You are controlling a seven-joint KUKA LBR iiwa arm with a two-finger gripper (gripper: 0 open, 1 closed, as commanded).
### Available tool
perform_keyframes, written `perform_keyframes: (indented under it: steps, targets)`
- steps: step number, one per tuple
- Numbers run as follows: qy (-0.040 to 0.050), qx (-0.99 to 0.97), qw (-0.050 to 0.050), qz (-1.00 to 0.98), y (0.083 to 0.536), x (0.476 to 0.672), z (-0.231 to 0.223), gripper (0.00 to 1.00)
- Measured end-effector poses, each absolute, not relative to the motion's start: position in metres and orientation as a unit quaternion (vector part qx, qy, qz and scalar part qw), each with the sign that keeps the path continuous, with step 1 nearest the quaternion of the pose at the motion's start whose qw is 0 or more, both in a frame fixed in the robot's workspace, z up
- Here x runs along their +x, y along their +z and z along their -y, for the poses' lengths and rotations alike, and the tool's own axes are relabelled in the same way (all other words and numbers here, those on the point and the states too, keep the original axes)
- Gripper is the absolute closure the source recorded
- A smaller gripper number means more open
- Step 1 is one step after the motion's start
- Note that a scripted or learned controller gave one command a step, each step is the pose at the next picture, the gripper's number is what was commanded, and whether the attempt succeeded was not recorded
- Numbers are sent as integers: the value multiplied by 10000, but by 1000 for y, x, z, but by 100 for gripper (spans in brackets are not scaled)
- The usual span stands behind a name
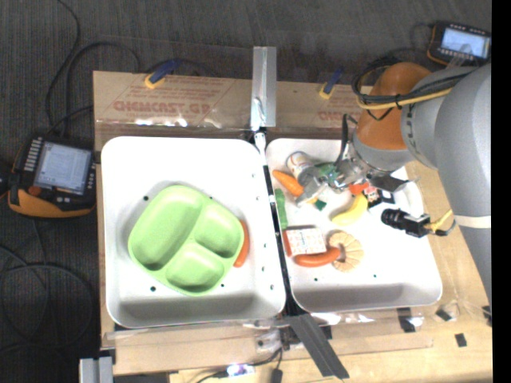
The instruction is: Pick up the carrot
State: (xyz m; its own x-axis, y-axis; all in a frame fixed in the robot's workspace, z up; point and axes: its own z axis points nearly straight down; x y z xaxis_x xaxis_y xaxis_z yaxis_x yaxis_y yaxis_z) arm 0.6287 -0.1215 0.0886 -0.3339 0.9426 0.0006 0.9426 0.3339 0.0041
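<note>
An orange carrot lies in the right bin, near its upper left corner and close to the divider. My gripper hangs low over the clutter just right of the carrot, at the end of the grey arm with its orange band. The gripper's tip is lost among small items, and I cannot make out anything held in it. A second thin orange piece leans against the right edge of the green divided plate in the left bin.
Around the gripper in the right bin lie a yellow banana, a round jar, a green strip, a small red-and-white box, a red sausage and a tan ring-shaped toy.
</note>
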Motion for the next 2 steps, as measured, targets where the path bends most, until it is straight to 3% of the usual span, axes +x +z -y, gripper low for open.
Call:
perform_keyframes:
  steps: [1,2]
  targets:
    - [10,5767,6,-8169,98,628,122,100]
    - [-10,6481,-5,-7616,183,580,78,100]
